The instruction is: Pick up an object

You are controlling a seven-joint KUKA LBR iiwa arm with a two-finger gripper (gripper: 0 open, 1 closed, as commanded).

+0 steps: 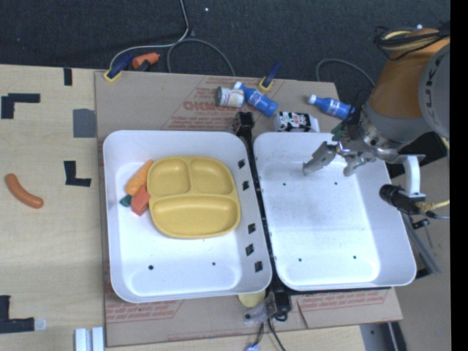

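Hovering with fingers spread and holding nothing, the gripper (335, 159) should travel to the yellow divided plate (194, 197) (well beyond its fingertips) and straddle a rim.

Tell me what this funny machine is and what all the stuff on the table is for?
The grey and orange thing on the right is a robot arm. At its end is a pincer with two fingers, spread open and holding nothing. Its job is to pick something up.

The picture comes from one camera fixed above the bench, looking down at a slant.

Two shallow white bins sit side by side. The pincer hangs over the right bin. The left bin holds a yellow plate with three sections, and an orange carrot toy tucked against its left edge, with something red and green beside it.

Behind the bins lie little blue and white bottles. Far left, on the wooden bench, lies a toy sausage.
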